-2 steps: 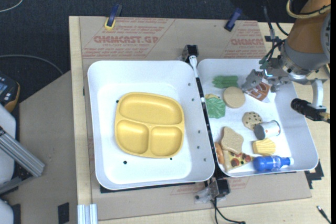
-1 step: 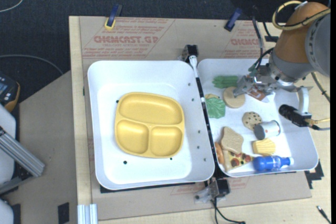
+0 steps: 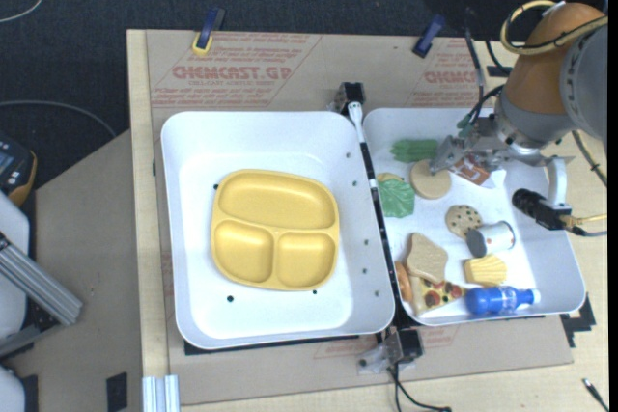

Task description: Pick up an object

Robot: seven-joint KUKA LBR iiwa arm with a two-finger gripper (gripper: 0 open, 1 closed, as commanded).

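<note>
The right bin (image 3: 565, 251) holds several toy foods. Among them are a green leafy piece (image 3: 415, 150), a tan round biscuit (image 3: 431, 180), a green lettuce leaf (image 3: 396, 197) and a chocolate-chip cookie (image 3: 463, 219). There are also a small silver can (image 3: 492, 236), a bread slice (image 3: 425, 256), a yellow chip (image 3: 486, 269), a pizza slice (image 3: 436, 294) and a blue bottle (image 3: 497, 301). My gripper (image 3: 459, 157) hangs low over the bin's upper middle, just right of the tan biscuit. A red-and-white piece (image 3: 473, 172) lies right under it.
A yellow divided plate (image 3: 275, 229) lies in the left bin (image 3: 183, 207). The grey arm with its orange band (image 3: 555, 34) comes in from the upper right, and a black cable fitting (image 3: 533, 206) overhangs the right bin. Clamps (image 3: 205, 32) sit at the bench's far edge.
</note>
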